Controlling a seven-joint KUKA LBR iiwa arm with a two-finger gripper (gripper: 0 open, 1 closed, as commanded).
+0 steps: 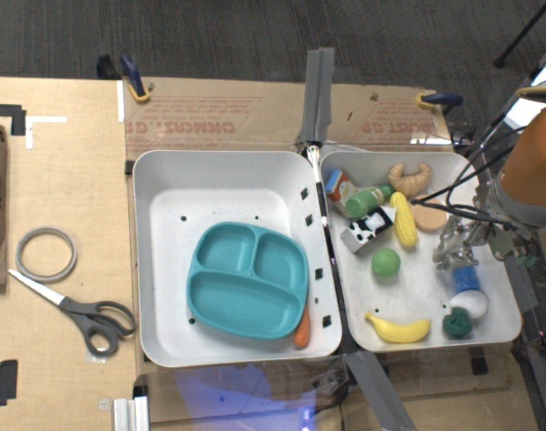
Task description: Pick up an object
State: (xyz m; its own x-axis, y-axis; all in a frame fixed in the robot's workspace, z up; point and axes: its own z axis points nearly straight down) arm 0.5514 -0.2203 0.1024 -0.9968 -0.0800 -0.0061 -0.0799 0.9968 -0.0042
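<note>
From the camera view, I have the gripper hanging low over the right bin, near that bin's right wall, with the grey arm and its cables coming in over the counter's right edge. The task names no particular object, so I judge the nearest candidate to be the blue and white object lying just below the metal tooling, toward the bin's near right corner; whether they touch I cannot tell. A dark green piece sits just beyond it, right in that corner, and a banana lies along the near wall.

To do this step well, I would centre over one item before descending, and choose one with free space on both sides. The green ball sits fairly alone in the bin's middle, while the corn cob, the green bottle and the black and white block crowd together toward the far left corner (a poor place to close, in my judgement). The wall near the blue object may block one side of the grasp.

As for the jaws, the tooling is a tangle of bright metal at this slant, and I cannot tell how they stand, nor can I see anything between them
</note>
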